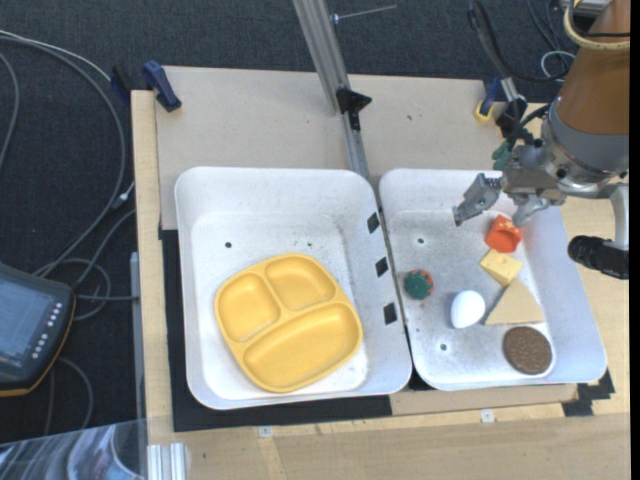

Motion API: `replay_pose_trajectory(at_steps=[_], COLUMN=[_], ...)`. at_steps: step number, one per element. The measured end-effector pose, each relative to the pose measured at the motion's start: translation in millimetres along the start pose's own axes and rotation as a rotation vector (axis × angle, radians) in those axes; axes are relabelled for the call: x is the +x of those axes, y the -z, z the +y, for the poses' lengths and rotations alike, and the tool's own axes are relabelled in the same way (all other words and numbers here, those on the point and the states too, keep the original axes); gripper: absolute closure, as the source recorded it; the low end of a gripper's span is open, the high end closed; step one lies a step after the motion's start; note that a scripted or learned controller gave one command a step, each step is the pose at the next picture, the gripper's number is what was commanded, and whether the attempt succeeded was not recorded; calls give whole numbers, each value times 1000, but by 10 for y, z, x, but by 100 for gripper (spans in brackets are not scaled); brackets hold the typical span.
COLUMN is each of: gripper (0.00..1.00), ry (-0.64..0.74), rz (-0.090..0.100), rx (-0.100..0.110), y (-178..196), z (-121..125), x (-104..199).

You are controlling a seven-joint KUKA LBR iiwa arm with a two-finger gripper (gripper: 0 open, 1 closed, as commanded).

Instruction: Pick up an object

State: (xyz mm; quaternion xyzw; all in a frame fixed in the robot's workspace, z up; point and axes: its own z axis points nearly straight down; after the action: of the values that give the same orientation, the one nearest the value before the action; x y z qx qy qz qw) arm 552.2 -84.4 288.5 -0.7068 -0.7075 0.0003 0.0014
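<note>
In the right bin (440, 353) lie an orange toy (503, 235), a yellow block (501, 266), a tan wedge (518, 308), a white egg (467, 309), a small green and red ball (417, 284) and a brown round cookie (527, 349). My gripper (498, 210) hangs over the bin's far right part, just above and behind the orange toy. Its fingers are spread open with nothing between them.
The left bin (200, 218) holds a yellow divided plate (288, 320). A metal pole (325, 38) slants up from between the bins. Blue clamps (160, 83) sit at the bench's far corners. Cables and a pendant (25, 328) lie on the floor to the left.
</note>
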Motion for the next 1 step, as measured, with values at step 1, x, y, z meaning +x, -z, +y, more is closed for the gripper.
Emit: replay_pose_trajectory(at_steps=[1], gripper=[0], ry=[-1], rz=[0], rx=[-1], y=[0], z=[1], x=[-1])
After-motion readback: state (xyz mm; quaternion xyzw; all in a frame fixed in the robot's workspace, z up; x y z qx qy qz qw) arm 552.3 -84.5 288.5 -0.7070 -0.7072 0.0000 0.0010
